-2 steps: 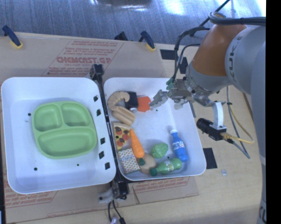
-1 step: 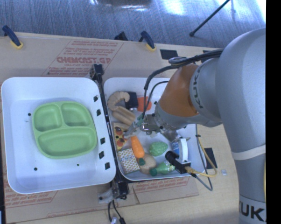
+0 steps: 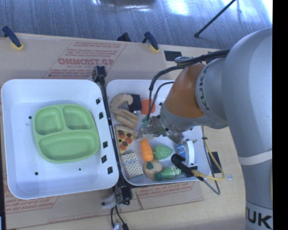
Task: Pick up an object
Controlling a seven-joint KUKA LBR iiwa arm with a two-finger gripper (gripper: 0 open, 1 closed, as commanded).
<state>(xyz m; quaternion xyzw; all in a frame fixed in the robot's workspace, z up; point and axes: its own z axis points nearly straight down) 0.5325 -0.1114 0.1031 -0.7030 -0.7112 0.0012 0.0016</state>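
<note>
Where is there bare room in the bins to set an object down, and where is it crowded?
Free: the left bin's white floor around the green divided plate, widest along its near edge, and the plate's three compartments. Crowded: the right bin, where toy foods such as the carrot and pizza slice pack the floor beneath the end effector.

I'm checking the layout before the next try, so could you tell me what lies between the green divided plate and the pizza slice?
In the camera view, the black clamps on the bins' adjoining walls lie between the green divided plate and the pizza slice.
</note>
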